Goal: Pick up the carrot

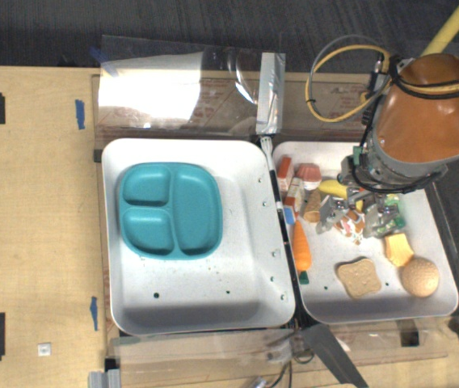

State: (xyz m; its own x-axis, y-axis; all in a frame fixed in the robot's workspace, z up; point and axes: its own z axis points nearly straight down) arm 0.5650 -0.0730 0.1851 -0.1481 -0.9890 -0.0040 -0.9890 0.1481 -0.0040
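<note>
The carrot is orange with a small green end. It lies lengthwise along the left wall of the right bin. My gripper hangs below the orange wrist band, over the middle of the right bin, to the right of the carrot and a little further back. Its metal fingers point down among small food pieces, and the carrot lies apart from them. The wrist hides part of the bin behind the gripper.
The left bin holds a teal divided plate. In the right bin lie a slice of bread, a round bun, a yellow wedge, a banana-like piece and small bottles. Yellow cable loops behind the bin.
</note>
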